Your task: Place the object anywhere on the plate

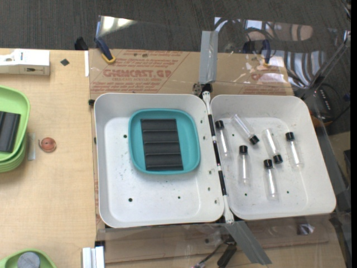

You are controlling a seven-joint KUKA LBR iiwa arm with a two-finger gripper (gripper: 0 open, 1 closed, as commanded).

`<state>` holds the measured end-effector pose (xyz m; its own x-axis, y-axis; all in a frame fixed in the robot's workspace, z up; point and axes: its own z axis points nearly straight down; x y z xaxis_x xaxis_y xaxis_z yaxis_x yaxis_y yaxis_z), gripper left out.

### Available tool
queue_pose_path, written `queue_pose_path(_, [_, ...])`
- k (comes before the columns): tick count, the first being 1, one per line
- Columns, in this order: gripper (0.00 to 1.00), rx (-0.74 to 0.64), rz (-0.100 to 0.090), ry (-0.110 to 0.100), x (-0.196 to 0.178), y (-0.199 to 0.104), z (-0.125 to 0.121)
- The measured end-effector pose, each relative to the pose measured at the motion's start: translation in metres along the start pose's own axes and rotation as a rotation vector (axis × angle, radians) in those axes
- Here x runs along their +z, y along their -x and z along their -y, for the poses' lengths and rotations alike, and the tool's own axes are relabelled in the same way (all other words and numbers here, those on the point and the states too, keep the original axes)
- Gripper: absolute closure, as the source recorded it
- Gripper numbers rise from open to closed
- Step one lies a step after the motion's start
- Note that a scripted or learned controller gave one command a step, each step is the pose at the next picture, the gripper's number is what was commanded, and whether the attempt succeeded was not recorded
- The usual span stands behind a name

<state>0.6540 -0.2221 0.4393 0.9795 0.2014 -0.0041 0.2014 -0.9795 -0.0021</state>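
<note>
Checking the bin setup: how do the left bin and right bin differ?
The left bin holds a teal plate with a dark ribbed insert; the right bin holds several clear black-capped tubes lying loose at varied angles. Both bins are shallow, white and rounded, set side by side.

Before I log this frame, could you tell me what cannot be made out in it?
- Clear tubes in the right bin: camera view, too small and transparent to tell whether they hold anything.
- Green tray: cut off by the left edge.
- Dark insert on the teal plate: too little detail to tell whether its ribs are fixed or loose.
</note>
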Motion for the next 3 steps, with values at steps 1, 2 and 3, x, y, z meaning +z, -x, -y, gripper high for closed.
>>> queue_pose_path(1, [0.00,0.001,0.001,-0.001,0.0004,0.0008,0.0000])
queue_pose_path(2, [0.00,0.003,0.001,-0.002,0.0005,0.0022,0.0000])
queue_pose_path(3, [0.00,0.000,0.001,0.000,0.0000,-0.0001,-0.0001])
